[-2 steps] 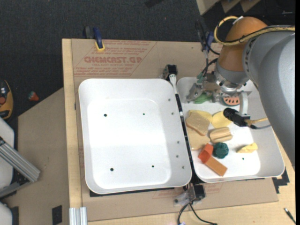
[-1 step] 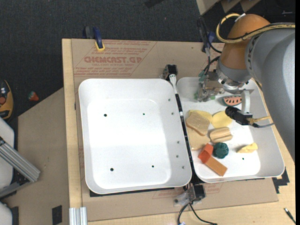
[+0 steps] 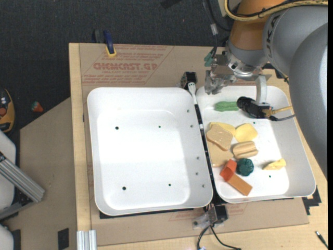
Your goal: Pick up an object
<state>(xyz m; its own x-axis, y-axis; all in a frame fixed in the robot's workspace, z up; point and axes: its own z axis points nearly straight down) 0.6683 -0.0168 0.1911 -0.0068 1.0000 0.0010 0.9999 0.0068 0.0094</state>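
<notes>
My gripper (image 3: 214,87) hangs over the far left corner of the right bin (image 3: 297,177), above the bin floor, with nothing seen in it. Just to its right and nearer lies a green elongated piece (image 3: 226,106). Further forward sit a tan bread-like slice (image 3: 219,135), a yellow round piece (image 3: 246,132) and a tan roll (image 3: 244,149). Near the front of the bin are a teal ball (image 3: 244,166), a red block (image 3: 228,170), an orange block (image 3: 240,184) and a small yellow piece (image 3: 275,164).
The left bin (image 3: 93,105) adjoins the right one along a dark divider (image 3: 202,134). Both stand on a cardboard sheet (image 3: 130,61) with a blue-and-yellow clamp (image 3: 109,43) at its far edge. The arm's large grey body (image 3: 307,51) overhangs the right side.
</notes>
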